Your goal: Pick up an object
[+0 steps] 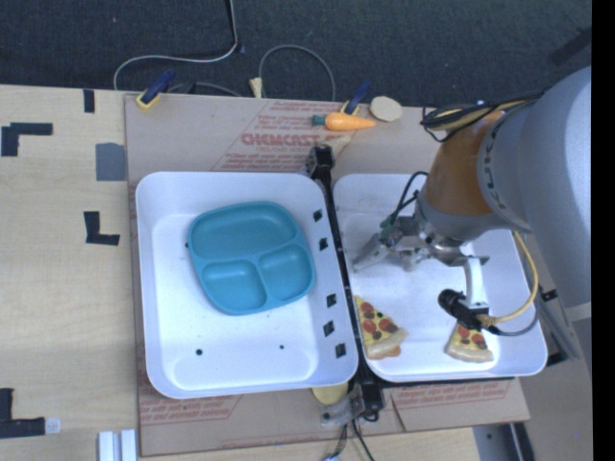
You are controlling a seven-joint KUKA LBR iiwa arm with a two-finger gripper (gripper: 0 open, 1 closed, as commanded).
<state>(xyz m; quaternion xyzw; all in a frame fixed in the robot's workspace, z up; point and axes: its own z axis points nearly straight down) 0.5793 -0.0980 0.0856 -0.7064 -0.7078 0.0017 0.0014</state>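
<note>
At centre right the arm's bulk hides much of the right bin [500, 358], and its jaws [370, 254] are too indistinct to tell whether they are parted, near two pizza slices [377, 327].

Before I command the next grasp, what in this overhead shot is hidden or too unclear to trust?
- Tool: small and dark against the right bin; open or shut cannot be read.
- Right pizza slice: its upper tip is covered by a black fitting and cable on the arm.
- Right bin's far right side: hidden under the arm's grey body.
- Carrot and round disc behind the bins: too small for detail.
</note>
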